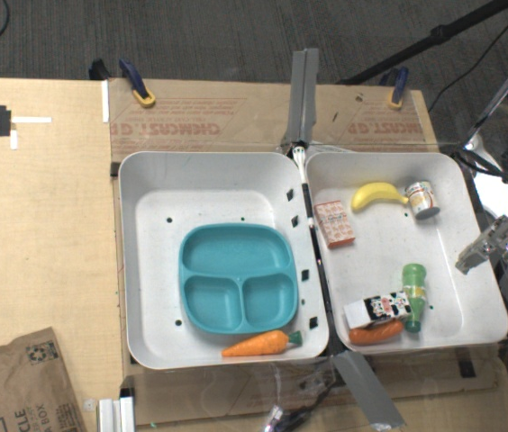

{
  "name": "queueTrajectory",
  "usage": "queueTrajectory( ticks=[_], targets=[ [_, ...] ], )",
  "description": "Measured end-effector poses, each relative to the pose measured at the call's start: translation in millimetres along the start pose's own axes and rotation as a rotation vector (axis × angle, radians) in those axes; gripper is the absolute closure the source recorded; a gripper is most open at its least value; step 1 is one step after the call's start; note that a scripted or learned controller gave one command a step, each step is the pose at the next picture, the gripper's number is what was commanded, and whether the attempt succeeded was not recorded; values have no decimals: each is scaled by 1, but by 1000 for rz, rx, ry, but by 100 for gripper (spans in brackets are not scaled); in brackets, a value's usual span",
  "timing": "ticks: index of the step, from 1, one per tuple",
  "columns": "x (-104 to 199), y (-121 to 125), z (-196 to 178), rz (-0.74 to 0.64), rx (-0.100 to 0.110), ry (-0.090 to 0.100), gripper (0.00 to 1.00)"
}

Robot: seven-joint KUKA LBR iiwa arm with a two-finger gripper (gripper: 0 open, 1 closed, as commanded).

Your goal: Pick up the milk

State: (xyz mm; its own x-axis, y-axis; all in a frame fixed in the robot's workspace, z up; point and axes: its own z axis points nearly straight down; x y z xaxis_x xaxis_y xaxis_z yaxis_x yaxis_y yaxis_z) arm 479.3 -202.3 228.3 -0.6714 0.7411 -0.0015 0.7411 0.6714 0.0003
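Looking at the layout, the milk (378,311) is the little white carton with black cow-style patches, lying on its side near the front wall of the right bin (470,187). It's pretty boxed in. An orange carrot-like piece (376,334) sits just in front of it, touching or nearly so, and a green bottle (413,296) lies right at its right end. My guess is that crowding is what makes this pick awkward, since fingers coming down around the carton have neighbours on two sides and the bin wall close behind those.

Further back in the same bin, well apart from the milk, there's a banana (376,194), a small can (421,199) just beside it and a pinkish box (334,223) near the divider. The left bin (137,241) has a teal divided plate (236,277) with another carrot (258,344) at its front edge, none of it relevant here.

The tool (486,248) is at the right rim of the right bin, off to the side of the milk and not over it. It has nothing in it as far as I can see, but it's too small and blurry to say how far apart the fingers are, so I can't tell.

So the pick hasn't really started. I reckon it needs to swing in over the carton first.
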Motion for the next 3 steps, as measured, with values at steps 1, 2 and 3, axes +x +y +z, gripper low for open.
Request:
queueTrajectory(
  ticks=[1, 2, 3],
  targets=[
    [-13, -14, 98, 200, 2, 5, 100],
    [-13, -14, 98, 200, 2, 4, 0],
    [36, 31, 66, 402, 3, 3, 0]
  ],
)
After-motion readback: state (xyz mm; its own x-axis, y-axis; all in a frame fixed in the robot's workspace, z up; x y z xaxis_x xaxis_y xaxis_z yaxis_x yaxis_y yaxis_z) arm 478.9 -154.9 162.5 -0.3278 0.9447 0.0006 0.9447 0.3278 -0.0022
